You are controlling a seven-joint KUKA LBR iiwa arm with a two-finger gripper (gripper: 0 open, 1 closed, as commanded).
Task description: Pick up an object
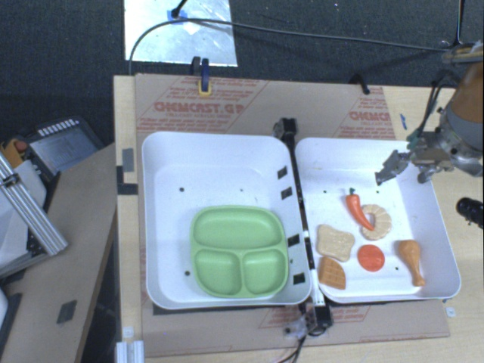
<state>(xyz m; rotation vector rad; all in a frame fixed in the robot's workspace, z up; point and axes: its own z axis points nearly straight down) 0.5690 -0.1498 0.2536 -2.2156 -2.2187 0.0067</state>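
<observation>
Hovering over the far part of the right bin (446, 278), my gripper (408, 169) hangs with its dark fingers spread apart and nothing between them. Below it and nearer lie the things I could pick. An orange-red chili pepper (357, 209) rests against a round pale biscuit (377, 221), the two touching. Just left of them sits a slice of toast (335, 242), with a small golden pastry (332, 273) at its near side. A red tomato slice (370, 258) lies between the toast and a chicken drumstick (411, 260), which lies toward the right wall. They crowd the near half of the bin, close together.

The left bin (162, 203) holds a green divided plate (239, 250) in its near half. Both bins sit on a tan surface (249, 100) with red printed lettering. Beyond it, a shiny metal sheet (181, 17) lies on dark carpet, with black cables running across.
</observation>
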